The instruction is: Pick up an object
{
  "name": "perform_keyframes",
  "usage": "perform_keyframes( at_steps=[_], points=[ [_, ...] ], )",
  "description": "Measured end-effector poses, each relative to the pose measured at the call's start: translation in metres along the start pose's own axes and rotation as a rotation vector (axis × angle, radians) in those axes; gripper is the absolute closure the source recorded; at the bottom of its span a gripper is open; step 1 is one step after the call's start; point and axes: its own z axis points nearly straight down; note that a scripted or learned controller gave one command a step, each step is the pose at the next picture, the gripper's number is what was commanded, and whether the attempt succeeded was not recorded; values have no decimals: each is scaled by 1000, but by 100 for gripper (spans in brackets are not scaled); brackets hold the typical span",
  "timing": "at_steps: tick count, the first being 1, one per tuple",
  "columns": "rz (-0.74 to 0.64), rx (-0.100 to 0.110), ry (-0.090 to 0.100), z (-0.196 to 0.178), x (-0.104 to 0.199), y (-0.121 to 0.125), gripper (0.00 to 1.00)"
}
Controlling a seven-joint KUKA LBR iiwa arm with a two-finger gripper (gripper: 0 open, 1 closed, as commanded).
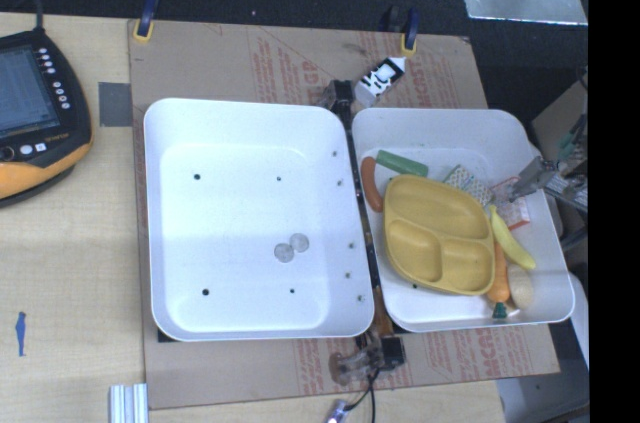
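Note:
The right bin point(440, 123) holds a yellow divided plate point(437, 233) in its middle. A reddish sausage point(371, 183) and a green stick point(402, 163) lie at the plate's far left. A yellow banana point(512, 241), an orange carrot point(499, 273) and a pale round piece point(521, 291) lie along its right side. A small patterned packet point(466, 181) sits behind the plate. My gripper point(530, 181) reaches in low over the bin's right wall, just right of the packet and above the banana. Nothing shows in its grasp.
The left bin point(180, 311) holds two small silvery discs point(291, 248). An orange and black tablet point(35, 111) lies on the bench at the far left. A black and white object point(381, 78) sits behind the bins, and clamps point(146, 16) pin the cardboard sheet.

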Motion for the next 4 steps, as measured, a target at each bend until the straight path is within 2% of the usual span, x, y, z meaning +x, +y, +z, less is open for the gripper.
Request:
perform_keyframes(
  at_steps=[1, 2, 3, 4],
  points=[
    [-1, 2, 0, 50, 0, -27, 0],
    [-1, 2, 1, 31, 56, 31, 0],
    [-1, 3, -1, 45, -1, 3, 0],
    [-2, 1, 0, 35, 36, 38, 0]
  ],
)
